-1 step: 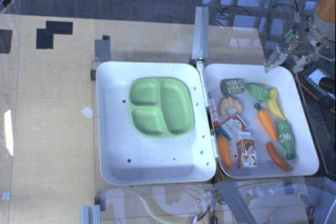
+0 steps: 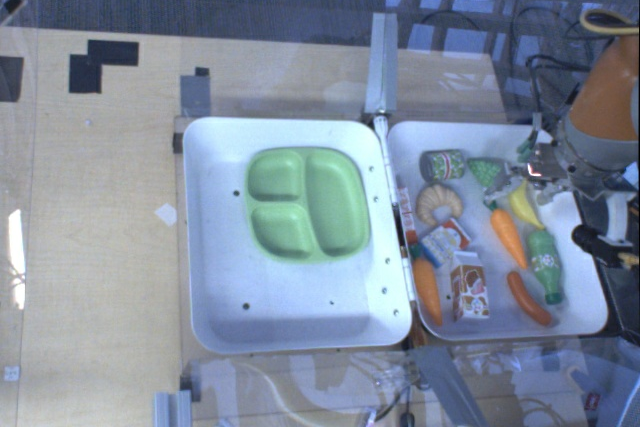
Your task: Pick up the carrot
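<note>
We saw two white bins side by side on the wooden surface (image 2: 100,265). The left bin (image 2: 215,245) held a green plate (image 2: 305,203) with three sections, sitting near its middle.

The right bin (image 2: 590,315) was full of toy food. The carrot (image 2: 508,237) lay a little to the three o'clock side of the bin's middle, with its fat end toward eleven o'clock and its thin tip toward five o'clock. A yellow banana (image 2: 524,206) sat just beside it at one o'clock. A green bottle (image 2: 546,267) lay just beside it at four o'clock. A second orange carrot (image 2: 427,289) lay along the bin's nine o'clock wall, toward seven o'clock. A red sausage (image 2: 529,300) lay at five o'clock in the bin. A small juice box (image 2: 470,291) stood at six o'clock. A tin can (image 2: 444,164) lay at eleven o'clock.

The arm (image 2: 605,105) came in from three o'clock. Its claw (image 2: 530,167) hung at the bin's one o'clock corner, above the banana and apart from the carrot. We could not tell if the claw was wide or narrow
</note>
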`<state>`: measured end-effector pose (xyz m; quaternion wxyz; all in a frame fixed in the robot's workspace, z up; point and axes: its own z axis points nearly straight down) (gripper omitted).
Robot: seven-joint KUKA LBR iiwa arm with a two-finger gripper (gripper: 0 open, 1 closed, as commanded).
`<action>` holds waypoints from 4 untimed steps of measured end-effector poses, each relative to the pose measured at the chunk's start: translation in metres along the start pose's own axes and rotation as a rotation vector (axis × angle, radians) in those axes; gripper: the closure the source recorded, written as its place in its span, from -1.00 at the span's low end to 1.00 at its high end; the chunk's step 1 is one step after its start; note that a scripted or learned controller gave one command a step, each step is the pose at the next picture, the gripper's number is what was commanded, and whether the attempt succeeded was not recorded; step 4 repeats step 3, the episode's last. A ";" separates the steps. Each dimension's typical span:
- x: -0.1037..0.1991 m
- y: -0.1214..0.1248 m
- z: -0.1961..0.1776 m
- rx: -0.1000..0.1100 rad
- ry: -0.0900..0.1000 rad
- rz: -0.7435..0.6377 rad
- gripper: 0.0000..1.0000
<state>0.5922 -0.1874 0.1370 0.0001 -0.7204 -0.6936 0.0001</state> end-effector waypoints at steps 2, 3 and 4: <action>0.063 -0.036 0.038 -0.016 0.000 0.080 1.00; 0.152 -0.075 -0.087 -0.002 0.000 -0.009 1.00; 0.152 -0.075 -0.087 -0.002 0.000 -0.009 1.00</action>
